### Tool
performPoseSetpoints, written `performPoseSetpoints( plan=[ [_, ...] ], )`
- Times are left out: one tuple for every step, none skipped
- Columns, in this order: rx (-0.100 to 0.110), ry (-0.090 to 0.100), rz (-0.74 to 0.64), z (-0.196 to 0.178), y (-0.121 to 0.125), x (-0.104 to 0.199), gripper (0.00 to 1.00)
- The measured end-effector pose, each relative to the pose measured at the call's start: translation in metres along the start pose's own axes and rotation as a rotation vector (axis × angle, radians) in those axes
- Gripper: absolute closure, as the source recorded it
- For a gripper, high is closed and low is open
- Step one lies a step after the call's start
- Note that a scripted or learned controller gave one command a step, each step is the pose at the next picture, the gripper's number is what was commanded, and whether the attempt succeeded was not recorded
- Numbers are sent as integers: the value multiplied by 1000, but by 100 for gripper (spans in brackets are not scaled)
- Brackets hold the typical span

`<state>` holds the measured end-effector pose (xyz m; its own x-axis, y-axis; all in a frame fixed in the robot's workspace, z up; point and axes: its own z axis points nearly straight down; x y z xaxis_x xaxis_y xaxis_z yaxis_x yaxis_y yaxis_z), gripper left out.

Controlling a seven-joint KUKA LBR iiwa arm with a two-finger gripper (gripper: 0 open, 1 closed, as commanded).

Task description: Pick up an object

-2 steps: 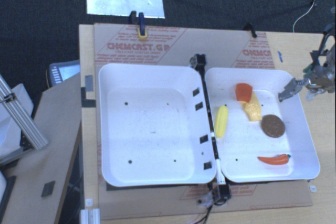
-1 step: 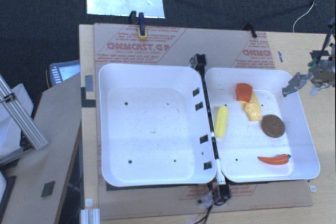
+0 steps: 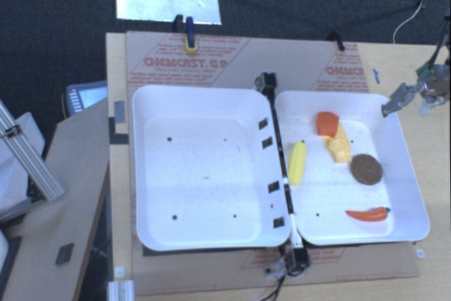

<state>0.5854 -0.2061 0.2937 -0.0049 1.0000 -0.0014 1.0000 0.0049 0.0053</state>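
Clearly the right bin (image 3: 412, 173) offers choices: nearest, a red chili (image 3: 367, 214), then a brown disc (image 3: 366, 169) (flat, awkward), a yellow corn cob (image 3: 297, 162), an orange block (image 3: 326, 123). Beyond its far corner the gripper (image 3: 412, 96) hangs with fingers spread, holding nothing; it should centre over one isolated piece.

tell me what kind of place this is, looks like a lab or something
Probably a robotics lab bench set up for grasping trials. Two white bins sit side by side on a board, the right one holding toy food such as a corn cob and a chili, with a gripper at its edge.
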Motion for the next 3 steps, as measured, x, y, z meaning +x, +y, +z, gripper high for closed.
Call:
performPoseSetpoints(
  plan=[
    [-6,-2,-2,-54,44,0,0],
    [-4,-1,-2,-99,67,0,0],
    [-5,-2,-1,-171,51,-1,0]
  ],
)
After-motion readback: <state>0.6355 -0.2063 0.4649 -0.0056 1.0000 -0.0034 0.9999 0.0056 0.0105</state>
